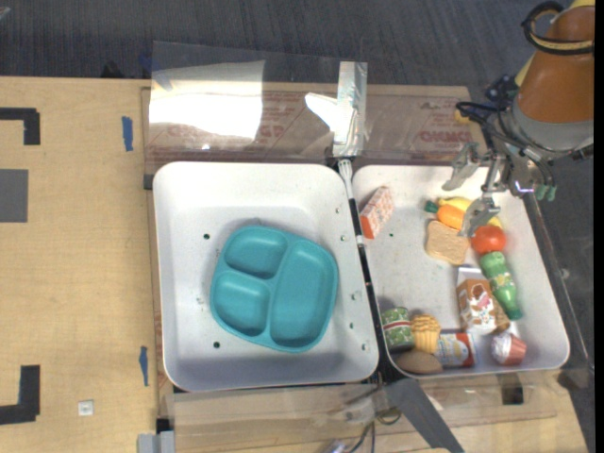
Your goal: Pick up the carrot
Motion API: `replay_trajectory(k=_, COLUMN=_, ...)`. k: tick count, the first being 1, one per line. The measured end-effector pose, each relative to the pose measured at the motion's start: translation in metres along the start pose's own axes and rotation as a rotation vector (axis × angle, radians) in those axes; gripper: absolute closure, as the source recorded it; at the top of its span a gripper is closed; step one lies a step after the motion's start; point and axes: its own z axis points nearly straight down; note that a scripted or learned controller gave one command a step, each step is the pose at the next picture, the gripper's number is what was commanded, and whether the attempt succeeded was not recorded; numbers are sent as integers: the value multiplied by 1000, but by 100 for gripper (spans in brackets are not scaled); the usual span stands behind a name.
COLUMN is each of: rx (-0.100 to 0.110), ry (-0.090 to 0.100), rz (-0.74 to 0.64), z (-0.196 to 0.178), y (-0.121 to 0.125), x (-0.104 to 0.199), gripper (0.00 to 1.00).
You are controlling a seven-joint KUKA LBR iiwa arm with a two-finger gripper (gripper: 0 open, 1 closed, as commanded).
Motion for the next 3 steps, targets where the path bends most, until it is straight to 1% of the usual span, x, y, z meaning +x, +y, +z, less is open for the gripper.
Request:
replay_trajectory(k=1, rx=5, ry=-21, rz=57, z=74, y=1, x=-5, gripper=0)
replay_trajectory(k=2, rx=-2, ry=-16, rz=338, z=82, y=-27, x=-10, gripper=0)
replay_trajectory(k=3, rx=2, ry=-35, rz=335, z=66, y=-27, x=-15, gripper=100)
